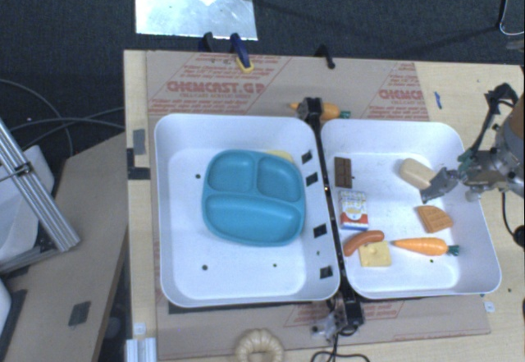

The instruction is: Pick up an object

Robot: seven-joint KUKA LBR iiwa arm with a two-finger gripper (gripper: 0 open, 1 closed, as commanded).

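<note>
The right bin [467, 270] holds several toy foods: a brown chocolate bar [343, 172], a beige bread roll [414, 171], a small red-and-white carton [353, 210], a sausage [362, 240], a cheese square [375, 254], a carrot [420, 246] and an orange wedge [433, 218]. My gripper [440, 185] reaches in over the bin's right rim. It hangs just right of the bread roll and above the orange wedge, with nothing visibly held.
The left bin [176, 270] carries a blue divided plate [254, 196] with a yellow piece [281, 155] peeking out behind it. A black hinge strip [324, 213] runs between the bins. A yellow item [328, 112] lies on the cardboard behind the bins.
</note>
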